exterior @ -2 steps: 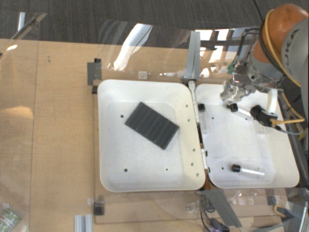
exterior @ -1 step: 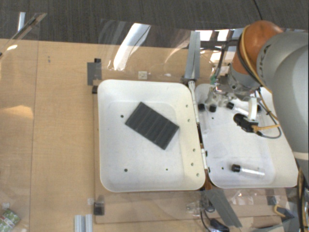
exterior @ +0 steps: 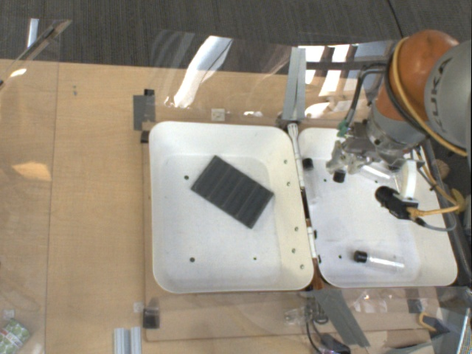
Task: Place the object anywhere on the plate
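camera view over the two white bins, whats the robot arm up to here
The grey KUKA arm with the orange band reaches in from the right and hangs over the right-hand shallow white bin, with its pincer near that bin's upper left. A small clear tube with a black cap lies loose near the bin's front edge, apart from the pincer. The dark grey ribbed rectangular plate sits tilted in the left-hand white bin with nothing on it, so the placing is not yet done.

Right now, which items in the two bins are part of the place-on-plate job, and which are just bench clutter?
Job items:
- dark ribbed plate, flat in the left bin
- clear tube with black cap, lying in the right bin, likely the object to place
- gripper, over the right bin's upper part

Just there:
- wooden bench
- clear sheet behind the bins
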### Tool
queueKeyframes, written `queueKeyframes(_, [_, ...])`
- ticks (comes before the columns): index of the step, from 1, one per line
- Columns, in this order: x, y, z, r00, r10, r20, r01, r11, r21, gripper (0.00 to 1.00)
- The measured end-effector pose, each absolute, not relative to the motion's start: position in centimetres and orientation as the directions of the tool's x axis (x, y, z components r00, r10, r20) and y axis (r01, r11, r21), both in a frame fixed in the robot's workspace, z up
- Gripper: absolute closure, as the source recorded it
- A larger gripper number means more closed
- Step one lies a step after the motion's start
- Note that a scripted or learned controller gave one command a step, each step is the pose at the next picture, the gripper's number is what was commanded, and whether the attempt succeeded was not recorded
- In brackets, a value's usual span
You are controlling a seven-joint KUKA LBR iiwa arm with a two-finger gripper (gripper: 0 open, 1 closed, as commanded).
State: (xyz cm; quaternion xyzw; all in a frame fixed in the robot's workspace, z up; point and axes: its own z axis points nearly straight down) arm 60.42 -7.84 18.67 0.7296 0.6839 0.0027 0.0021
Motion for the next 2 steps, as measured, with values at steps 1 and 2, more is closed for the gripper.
queueKeyframes(1, [58.94,3.93,18.48,0.016,1.000,0.001,1.000,-0.016,0.004,1.00])
queueKeyframes(2, [58.95,3.88,18.50,0.017,1.000,0.001,1.000,-0.017,0.004,0.00])
